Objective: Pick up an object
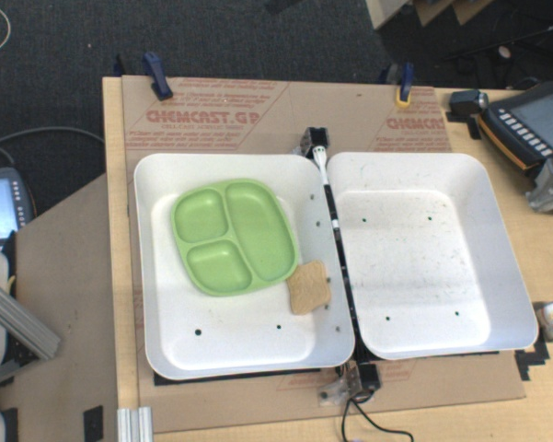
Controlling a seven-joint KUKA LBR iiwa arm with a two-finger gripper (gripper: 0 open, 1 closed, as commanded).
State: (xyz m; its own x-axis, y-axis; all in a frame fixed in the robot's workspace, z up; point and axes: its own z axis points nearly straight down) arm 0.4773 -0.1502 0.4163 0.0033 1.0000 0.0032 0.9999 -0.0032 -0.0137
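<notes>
One large brown cardboard sheet (202, 109) with red lettering covers the bench, held at its far edge by two blue clamps (156, 75). On it sit two shallow white plastic bins side by side, their inner rims touching. The right bin (414, 247), on the side from which the arm reaches in, shows a bare floor with dark specks. The left bin (156, 247), farther from the arm's side, holds a pale green, rounded plastic plate (235, 238) with three compartments, lying flat in the middle of the floor. A small tan, roughly square flat piece (308, 288) lies touching the plate's near corner on the arm's side, close to the bin wall that meets the right bin. Nothing here tells whether the gripper is clenched or released.
</notes>
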